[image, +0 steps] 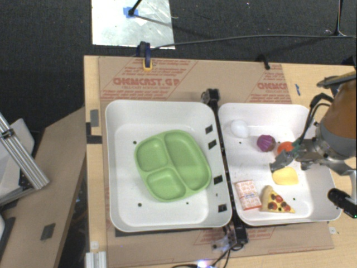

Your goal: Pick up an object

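we see two white bins side by side on a brown bench (pixel 184 74). the left bin (pixel 120 166) holds a green divided plate (pixel 172 164), lying flat near the middle of the bin floor, well apart from everything else.

the right bin (pixel 321 202) carries the loose things. a white ball (pixel 240 129) sits near its upper left corner. to the right of it lies a purple ball (pixel 266 143), and just beside that an orange ball (pixel 285 147). below these a yellow piece (pixel 285 176) rests on the bin floor. near the front of the bin lie a small red and white packet (pixel 246 194) and, just to its right, a toy pizza slice (pixel 275 201).

the arm (pixel 340 116) comes in from the right over the right bin, and the gripper (pixel 283 159) hangs low between the orange ball and the yellow piece. its dark tip lies just above the yellow piece and close under the orange ball; we cannot tell whether it touches either. the tool itself is small and blurred here, so how it stands stays unclear to us, and we see nothing clearly caught in it.

the orange ball, the purple ball and the yellow piece crowd close about the tip. the packet and pizza slice lie nearer the front, apart from it. black clips (pixel 212 144) run along the wall between the bins.
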`<state>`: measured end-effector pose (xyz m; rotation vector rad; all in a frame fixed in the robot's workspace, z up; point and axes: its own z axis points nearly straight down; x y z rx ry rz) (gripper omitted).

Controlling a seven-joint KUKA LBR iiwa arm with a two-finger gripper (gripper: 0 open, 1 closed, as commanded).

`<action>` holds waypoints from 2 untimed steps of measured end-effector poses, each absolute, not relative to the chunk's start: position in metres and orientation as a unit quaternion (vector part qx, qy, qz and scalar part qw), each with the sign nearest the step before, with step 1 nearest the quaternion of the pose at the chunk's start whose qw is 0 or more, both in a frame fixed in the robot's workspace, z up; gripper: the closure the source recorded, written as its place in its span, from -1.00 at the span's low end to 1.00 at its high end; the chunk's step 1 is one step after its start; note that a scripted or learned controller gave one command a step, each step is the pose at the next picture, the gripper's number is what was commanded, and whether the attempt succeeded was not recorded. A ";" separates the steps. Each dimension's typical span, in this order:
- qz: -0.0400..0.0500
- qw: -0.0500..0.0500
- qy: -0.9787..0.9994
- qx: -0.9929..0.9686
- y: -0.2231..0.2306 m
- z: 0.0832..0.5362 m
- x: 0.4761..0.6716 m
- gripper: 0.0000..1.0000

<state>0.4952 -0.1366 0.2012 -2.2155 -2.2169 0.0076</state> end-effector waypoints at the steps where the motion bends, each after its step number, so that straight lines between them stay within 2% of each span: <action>1: 0.000 0.000 -0.708 -0.706 -0.136 0.206 0.498 -1.00; 2: 0.001 0.001 -0.708 -0.707 -0.135 0.159 0.489 -1.00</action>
